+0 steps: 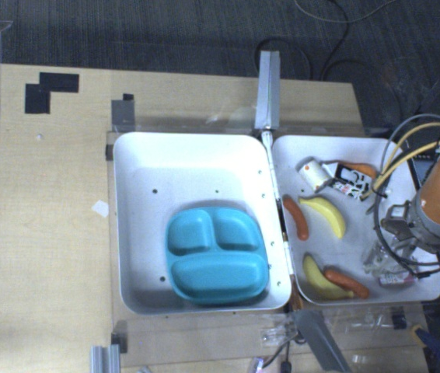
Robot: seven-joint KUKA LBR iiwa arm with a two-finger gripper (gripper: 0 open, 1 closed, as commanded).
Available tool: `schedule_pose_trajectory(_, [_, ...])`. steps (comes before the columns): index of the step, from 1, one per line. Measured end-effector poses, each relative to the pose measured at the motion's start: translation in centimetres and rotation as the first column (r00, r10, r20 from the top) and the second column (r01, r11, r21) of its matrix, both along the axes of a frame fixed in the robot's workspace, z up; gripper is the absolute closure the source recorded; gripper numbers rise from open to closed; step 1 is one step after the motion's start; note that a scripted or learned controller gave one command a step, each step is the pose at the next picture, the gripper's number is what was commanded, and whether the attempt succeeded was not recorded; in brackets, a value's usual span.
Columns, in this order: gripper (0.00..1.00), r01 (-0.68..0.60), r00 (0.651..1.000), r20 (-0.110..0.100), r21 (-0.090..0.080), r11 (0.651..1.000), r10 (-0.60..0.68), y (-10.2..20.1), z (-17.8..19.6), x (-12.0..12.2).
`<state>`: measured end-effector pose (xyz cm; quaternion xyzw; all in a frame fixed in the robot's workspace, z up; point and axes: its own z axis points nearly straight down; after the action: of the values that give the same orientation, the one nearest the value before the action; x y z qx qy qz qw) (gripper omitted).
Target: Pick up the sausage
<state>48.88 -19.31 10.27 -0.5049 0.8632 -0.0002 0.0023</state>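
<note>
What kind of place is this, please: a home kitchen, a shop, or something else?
Most likely a robotics lab bench, not a kitchen. Two white bins, the left bin and the right bin, sit on a wooden bench, toy food such as a sausage and a banana lies inside, and loose cables run across the floor.

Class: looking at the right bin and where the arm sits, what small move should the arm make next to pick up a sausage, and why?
Probably swing the gripper left toward the sausage lying against the lower banana, since that sausage looks nearest the arm. The other sausage lies farther off, by the bin's left wall.
</note>
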Motion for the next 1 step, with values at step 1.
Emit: schedule_pose_trajectory(1, [1.0,0.452,0.892,0.001,0.001,0.892,-0.452,-1.3,7.65,0.08])
